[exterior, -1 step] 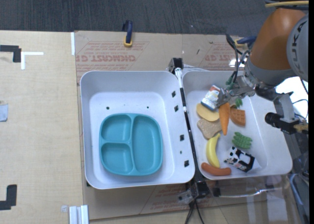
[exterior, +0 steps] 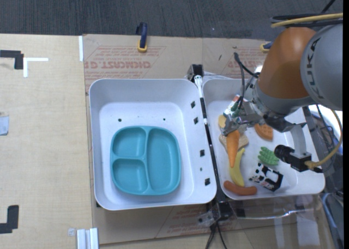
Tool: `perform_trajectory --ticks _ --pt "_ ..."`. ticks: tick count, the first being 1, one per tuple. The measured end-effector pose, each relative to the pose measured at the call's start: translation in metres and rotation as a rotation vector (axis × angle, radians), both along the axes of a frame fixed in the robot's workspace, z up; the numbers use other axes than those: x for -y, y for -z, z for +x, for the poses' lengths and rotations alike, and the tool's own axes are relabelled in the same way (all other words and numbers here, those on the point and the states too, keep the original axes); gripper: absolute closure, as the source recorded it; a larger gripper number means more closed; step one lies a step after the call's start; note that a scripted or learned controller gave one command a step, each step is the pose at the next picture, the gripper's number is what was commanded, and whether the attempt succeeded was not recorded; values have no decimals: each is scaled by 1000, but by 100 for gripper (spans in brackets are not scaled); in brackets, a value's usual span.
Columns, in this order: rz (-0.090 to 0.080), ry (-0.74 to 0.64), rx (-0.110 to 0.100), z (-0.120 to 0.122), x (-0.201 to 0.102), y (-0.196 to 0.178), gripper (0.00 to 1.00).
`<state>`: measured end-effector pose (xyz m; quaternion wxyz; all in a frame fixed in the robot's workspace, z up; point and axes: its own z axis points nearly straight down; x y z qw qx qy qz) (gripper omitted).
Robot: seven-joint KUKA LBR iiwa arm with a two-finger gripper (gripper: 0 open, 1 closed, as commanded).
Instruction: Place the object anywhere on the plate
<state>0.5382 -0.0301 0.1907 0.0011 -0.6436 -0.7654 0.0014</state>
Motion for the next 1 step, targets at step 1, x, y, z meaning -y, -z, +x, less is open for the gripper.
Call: perform_trajectory --ticks 1 --pt "-1 127 2 -7 -88 0 100"
